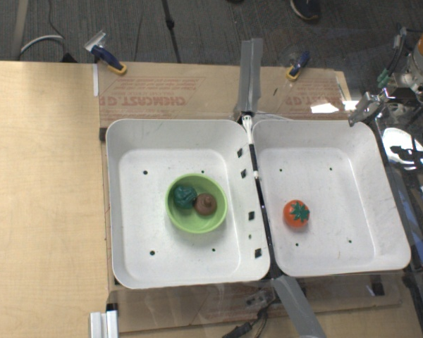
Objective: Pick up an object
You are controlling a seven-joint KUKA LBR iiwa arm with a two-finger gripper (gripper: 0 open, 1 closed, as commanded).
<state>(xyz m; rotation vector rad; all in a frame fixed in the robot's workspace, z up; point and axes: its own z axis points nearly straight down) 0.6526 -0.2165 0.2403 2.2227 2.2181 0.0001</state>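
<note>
I see a red tomato in the right bin, well apart from my gripper (upper right corner), finger spread impossible to tell.

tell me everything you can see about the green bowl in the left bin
The green bowl is round, light green and looks like smooth plastic. It sits upright on the floor of the left bin, near the middle, apart from the walls. Inside it lie two small things side by side: a dark green lump and a brown ball.
</note>
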